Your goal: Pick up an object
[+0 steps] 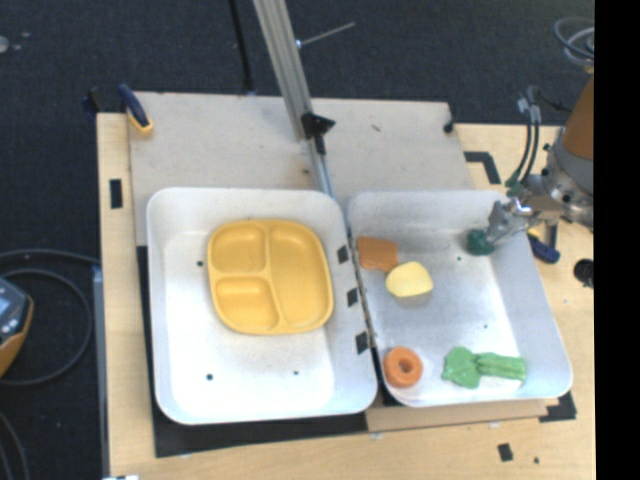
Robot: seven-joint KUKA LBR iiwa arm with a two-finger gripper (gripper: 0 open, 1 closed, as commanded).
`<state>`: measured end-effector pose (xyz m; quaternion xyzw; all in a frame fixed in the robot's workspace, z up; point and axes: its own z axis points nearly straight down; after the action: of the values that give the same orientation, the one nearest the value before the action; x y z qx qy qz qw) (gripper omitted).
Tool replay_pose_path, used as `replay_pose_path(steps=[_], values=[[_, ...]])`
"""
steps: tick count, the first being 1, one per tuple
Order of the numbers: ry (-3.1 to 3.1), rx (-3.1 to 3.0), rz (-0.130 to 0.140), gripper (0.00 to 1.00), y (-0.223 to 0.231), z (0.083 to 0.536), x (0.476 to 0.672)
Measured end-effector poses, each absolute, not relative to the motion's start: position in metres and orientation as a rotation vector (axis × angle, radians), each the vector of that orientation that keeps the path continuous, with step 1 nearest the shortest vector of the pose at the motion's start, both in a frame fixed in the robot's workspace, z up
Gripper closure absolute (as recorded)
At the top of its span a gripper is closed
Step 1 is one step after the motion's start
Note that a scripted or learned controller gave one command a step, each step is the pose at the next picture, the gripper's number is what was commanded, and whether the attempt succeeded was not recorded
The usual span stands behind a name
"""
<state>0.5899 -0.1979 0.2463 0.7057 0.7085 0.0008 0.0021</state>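
The end effector [484, 238], finger state indeterminable, sits at the upper right of the right shallow white bin [520, 288], which contains an orange-brown block [377, 253], a pale yellow rounded lump [409, 280], an orange ring [403, 367] and a green leafy toy [482, 367]; a yellow compartmented plastic tray [270, 274] lies in the left white bin [180, 368].

Two shallow white plastic bins sit side by side on the bench: left bin [180, 388] w/ a yellow three-compartment plastic tray [270, 275] near its centre. A slanted grey metal pole [285, 53] rises from the bench's far edge. Blue-and-yellow clamp [135, 109] at far-left corner.
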Motion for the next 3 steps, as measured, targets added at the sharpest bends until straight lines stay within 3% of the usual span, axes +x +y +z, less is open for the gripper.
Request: replay_pose_path(steps=[3], values=[[2.229, 2.212, 0.004, 1.0, -0.055, 0.253, 0.608]])
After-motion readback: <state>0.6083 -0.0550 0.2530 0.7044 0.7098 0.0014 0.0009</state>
